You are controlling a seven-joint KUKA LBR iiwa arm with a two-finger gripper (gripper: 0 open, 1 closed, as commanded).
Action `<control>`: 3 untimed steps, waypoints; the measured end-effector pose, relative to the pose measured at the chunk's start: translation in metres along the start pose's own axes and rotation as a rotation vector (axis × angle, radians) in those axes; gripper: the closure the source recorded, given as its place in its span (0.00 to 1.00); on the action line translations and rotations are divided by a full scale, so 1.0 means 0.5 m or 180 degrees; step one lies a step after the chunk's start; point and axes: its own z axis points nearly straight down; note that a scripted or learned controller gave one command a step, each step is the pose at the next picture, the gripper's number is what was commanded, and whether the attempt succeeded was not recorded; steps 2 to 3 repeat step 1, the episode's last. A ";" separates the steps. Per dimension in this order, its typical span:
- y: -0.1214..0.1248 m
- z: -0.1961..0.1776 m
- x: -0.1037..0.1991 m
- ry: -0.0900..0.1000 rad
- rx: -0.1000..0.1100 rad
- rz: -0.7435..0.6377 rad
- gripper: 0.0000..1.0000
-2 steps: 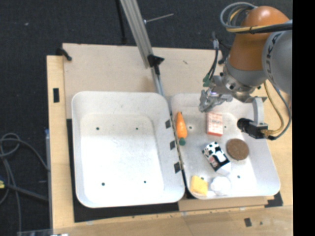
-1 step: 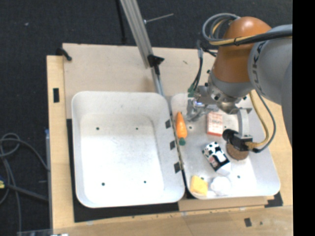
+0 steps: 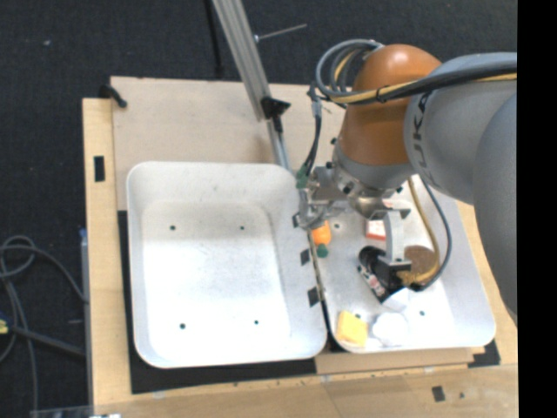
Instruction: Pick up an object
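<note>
Nearest, at the front rim of the right bin (image 3: 454, 313): a yellow block (image 3: 351, 326), with white lumps (image 3: 389, 325) just beside it. Further in, a brown disc (image 3: 420, 257) toward the bin's right side.

Along the wall shared with the left bin (image 3: 209, 259): a small green piece (image 3: 320, 252), and close on its far side an orange piece (image 3: 321, 233); touching or apart, not clear.

The gripper (image 3: 315, 215) sits right over that orange piece, hard by the wall. Released or clenched, cannot tell (wrist hardware masks it), so no hold is claimed.

Likely target: the orange piece, which by the look of it is not yet lifted.

To do the grab well, I judge:
- centre over the orange piece alone
- keep clear of the green one and the bin wall
- close fully before rising, then lift straight up

Risk: the wall blocks one side and the piece squirts out.

Beyond, bare tabletop (image 3: 191, 120) and a slanted metal post (image 3: 239, 33).
</note>
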 end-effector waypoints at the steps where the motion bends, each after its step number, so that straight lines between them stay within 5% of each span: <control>1: -0.042 0.013 0.106 -0.0001 0.0000 0.0006 1.00; 3: -0.042 0.013 0.106 -0.0001 0.0000 0.0006 1.00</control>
